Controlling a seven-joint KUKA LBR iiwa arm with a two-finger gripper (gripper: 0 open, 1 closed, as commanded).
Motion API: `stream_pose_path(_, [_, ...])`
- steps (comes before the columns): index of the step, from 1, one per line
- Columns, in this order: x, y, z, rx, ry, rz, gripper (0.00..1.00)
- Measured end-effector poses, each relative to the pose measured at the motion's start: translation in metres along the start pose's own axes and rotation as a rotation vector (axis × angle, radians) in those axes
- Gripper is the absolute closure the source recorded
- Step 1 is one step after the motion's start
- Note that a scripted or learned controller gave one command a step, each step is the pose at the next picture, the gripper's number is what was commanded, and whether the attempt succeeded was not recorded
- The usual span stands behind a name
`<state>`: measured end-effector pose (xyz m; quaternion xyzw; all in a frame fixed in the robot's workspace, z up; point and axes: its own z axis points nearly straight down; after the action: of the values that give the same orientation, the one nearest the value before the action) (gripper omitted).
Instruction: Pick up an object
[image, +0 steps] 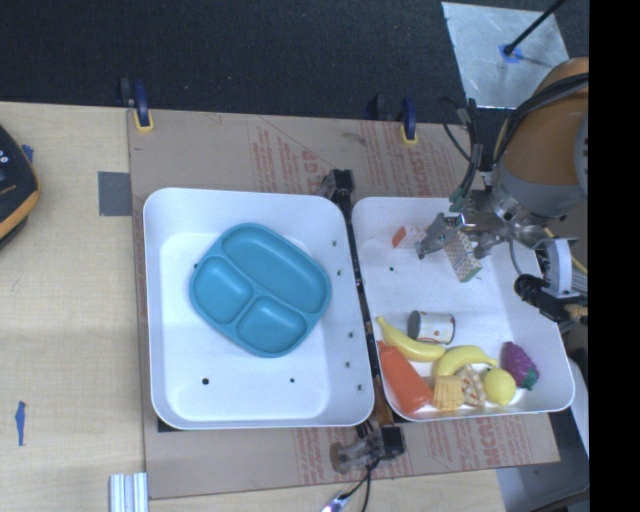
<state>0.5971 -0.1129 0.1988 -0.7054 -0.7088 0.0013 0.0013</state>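
Note:
My gripper (448, 252) hangs over the upper part of the right bin (520, 318), its two fingers spread apart with nothing between them. A small red piece (399, 236) lies just left of it on the bin floor. Further down the bin are a small grey can (432, 326), a banana (408, 342), a second yellow banana (466, 357), an orange carrot (403, 381), a corn cob (448, 390), a lemon (499, 386) and a purple fruit (519, 364), packed together at the near edge.
The left bin (170, 330) holds a blue divided plate (260, 288). Both bins rest on a cardboard sheet (250, 150) held by blue clamps (407, 115). A yellow and black device (12, 188) sits at the far left of the bench.

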Motion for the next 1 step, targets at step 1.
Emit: stream_pose_path(1, [0.0003, -0.0481, 0.0893, 0.002, -0.001, 0.0, 0.0])
